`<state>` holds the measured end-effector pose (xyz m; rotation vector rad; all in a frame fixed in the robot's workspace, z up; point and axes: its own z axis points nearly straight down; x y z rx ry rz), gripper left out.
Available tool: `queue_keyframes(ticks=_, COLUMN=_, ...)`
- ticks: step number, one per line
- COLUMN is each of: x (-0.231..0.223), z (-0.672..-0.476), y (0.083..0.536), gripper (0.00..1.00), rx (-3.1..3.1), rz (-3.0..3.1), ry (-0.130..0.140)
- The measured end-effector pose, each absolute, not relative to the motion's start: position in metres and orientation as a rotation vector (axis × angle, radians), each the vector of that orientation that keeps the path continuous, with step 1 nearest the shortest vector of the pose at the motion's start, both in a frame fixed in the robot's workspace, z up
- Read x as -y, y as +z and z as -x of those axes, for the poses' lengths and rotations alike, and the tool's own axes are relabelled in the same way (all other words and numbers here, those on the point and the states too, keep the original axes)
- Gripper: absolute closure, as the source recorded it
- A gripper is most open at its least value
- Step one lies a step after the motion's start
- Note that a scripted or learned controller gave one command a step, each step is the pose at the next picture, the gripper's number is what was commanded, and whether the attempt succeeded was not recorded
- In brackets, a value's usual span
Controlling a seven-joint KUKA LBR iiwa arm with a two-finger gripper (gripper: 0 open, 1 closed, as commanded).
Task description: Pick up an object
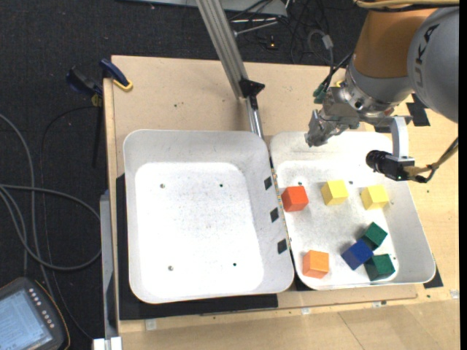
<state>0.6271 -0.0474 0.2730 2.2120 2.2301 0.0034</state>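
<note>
Metal gripper (318, 138) above right bin's (416, 217) far rim, jaw state unclear, matte cubes scattered, left bin (146, 195) speckled

We take this for a robotics lab. A wooden bench (182, 86) on dark carpet (44, 35) bears two white bins (197, 146), with an industrial arm (408, 35) reaching in, a clamp (98, 79) at the bench's corner and an aluminium strut (219, 31) rising from its back edge. Loose cables (29, 195) trail across the floor, and a control pendant (25, 316) lies at lower left.
</note>
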Motion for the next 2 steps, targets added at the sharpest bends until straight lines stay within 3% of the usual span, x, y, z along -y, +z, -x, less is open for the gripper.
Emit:
queue_keyframes(ticks=1, x=-0.009, z=-0.616, y=0.266, gripper=1.00, rx=-2.232, rz=-2.214, ry=0.000)
queue_keyframes(ticks=2, x=-0.063, z=-0.626, y=0.248, gripper=1.00, rx=-2.231, rz=-2.214, ry=0.000)
